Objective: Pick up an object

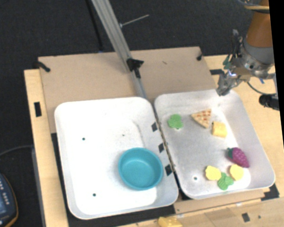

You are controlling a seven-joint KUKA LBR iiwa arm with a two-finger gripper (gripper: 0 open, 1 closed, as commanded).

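Now we reach: gripper (223,88) hovers at the right bin's (181,104) far rim — finger spread we cannot tell. Nearest target, the wedge (202,118), lies just below — we should descend squarely over it.

Two shallow white plastic bins sit side by side on the tabletop (42,146). The left bin (82,122) holds a round blue bowl (140,168) near its right front. The right bin (181,106) holds a green round toy (175,122) left of a tan wedge (202,117); a purple grape cluster (238,157) lies toward the front right. The pincer (223,86) hangs over the right bin's back right corner.
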